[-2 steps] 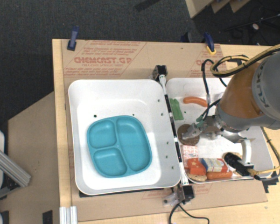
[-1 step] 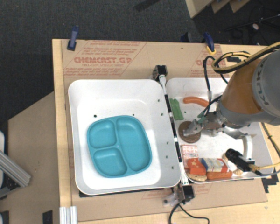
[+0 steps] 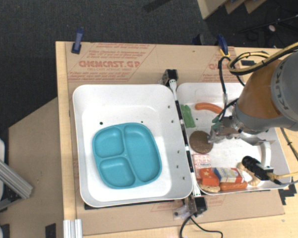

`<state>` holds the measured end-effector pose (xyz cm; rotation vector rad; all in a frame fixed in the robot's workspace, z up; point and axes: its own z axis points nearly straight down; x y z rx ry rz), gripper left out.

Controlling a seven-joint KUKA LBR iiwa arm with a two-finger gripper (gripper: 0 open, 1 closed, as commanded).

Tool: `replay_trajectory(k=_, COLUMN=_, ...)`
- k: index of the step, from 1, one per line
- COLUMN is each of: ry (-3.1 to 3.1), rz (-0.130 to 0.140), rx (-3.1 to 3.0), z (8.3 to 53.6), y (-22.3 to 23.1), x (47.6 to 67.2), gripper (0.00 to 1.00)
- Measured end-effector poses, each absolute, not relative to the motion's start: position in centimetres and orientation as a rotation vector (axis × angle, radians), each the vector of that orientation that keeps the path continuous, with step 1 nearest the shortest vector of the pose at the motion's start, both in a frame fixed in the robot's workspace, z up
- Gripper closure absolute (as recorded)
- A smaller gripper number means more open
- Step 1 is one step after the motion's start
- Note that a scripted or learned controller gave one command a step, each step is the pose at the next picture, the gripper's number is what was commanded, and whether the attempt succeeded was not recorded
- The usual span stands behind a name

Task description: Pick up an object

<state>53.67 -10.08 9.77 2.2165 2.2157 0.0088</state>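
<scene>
Camera view: gripper (image 3: 216, 134) low in right bin (image 3: 268, 190), beside brown disc (image 3: 199, 143); finger state unclear.

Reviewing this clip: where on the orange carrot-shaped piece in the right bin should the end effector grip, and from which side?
Probably its mid-length, coming straight down. The orange piece lies flat and slender across the right bin, with bare floor on both long sides, so closing across its narrow width looks best. Its right end runs under the arm, where the end effector sits close by.
</scene>
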Motion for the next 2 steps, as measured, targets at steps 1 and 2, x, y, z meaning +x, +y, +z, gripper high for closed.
replay_trajectory(k=1, ry=2.214, rz=0.001, rx=2.22, z=13.1, y=-14.3, x=55.7, gripper=1.0)
replay_trajectory(k=2, ry=2.22, rz=-0.002, rx=2.228, z=17.9, y=-14.7, x=48.0, gripper=1.0)
